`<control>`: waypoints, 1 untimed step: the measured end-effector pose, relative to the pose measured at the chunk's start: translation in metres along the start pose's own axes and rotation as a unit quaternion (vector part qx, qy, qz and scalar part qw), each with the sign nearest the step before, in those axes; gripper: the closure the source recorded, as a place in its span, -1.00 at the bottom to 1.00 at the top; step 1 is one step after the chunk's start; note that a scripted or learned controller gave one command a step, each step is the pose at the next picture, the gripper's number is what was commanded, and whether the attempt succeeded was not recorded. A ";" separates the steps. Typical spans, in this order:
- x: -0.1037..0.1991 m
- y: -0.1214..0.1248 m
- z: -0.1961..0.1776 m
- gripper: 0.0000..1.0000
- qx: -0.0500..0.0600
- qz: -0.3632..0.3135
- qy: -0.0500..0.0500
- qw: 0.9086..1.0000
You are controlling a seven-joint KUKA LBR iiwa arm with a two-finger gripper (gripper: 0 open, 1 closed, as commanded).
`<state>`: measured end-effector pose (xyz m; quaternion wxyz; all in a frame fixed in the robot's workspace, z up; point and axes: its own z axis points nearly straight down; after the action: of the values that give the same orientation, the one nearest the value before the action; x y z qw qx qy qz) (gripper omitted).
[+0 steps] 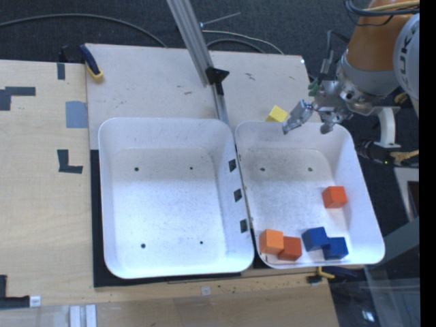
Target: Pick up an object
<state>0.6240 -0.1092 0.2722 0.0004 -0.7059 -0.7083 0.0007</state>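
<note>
The gripper (310, 120) hangs over the far rim of the right bin (359, 176), tilted, with its two fingers spread apart and nothing between them. One finger (294, 122) points down toward the left, the other (328, 122) sits to its right. Just left of the fingers, on the bench (150, 80) outside the bin, lies a yellow block (276, 114), close to the nearer fingertip but apart from it. Behind the gripper, the grey wrist rises to the orange band (381, 26) at the upper right.

Inside the right bin, an orange cube (334, 196) rests alone near the right wall. Along the near wall sit two more orange blocks (280, 243), touching each other, and just right of them a blue piece (324, 242) made of joined cubes.

The left bin (109, 182) stands beside the right one, their rims meeting in the middle. A metal rail (194, 36) slants across the bench from the top edge down to where the bins meet
</note>
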 end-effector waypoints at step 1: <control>-0.040 0.026 0.107 -1.00 0.004 0.002 0.000 1.000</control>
<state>0.6499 -0.1492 0.1656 0.0027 -0.7073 -0.7069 0.0036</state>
